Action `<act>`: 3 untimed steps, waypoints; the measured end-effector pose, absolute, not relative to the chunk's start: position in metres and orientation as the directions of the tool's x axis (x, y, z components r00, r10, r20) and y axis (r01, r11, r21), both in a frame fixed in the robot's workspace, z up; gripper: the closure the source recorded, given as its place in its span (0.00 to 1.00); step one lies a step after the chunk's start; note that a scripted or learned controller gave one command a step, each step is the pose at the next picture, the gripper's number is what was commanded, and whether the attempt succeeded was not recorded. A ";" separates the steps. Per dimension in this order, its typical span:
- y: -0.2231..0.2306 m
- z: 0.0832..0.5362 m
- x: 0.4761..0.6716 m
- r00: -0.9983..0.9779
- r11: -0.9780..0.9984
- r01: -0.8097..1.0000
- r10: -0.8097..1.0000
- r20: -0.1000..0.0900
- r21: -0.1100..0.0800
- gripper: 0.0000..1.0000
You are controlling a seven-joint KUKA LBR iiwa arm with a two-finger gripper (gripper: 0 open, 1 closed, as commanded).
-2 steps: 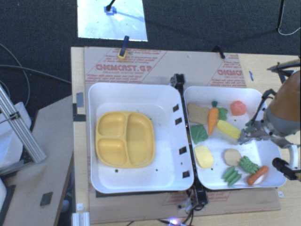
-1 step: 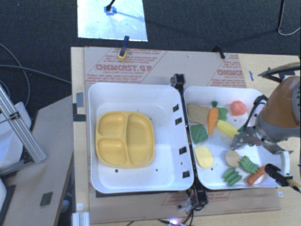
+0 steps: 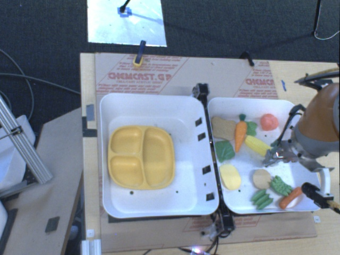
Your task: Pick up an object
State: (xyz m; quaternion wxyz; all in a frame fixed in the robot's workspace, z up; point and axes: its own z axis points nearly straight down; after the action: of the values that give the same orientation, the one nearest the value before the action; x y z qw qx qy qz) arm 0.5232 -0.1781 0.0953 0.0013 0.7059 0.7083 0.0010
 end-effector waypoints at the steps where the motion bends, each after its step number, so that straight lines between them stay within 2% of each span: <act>1: -0.178 0.106 0.524 -0.004 0.004 1.000 1.000 -0.001 0.006 1.00; 3: -0.178 0.127 0.526 -0.006 0.006 1.000 1.000 0.000 0.010 1.00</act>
State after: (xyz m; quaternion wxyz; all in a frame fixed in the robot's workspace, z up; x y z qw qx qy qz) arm 0.5257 -0.1782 0.1268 0.0037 0.7050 0.7092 0.0034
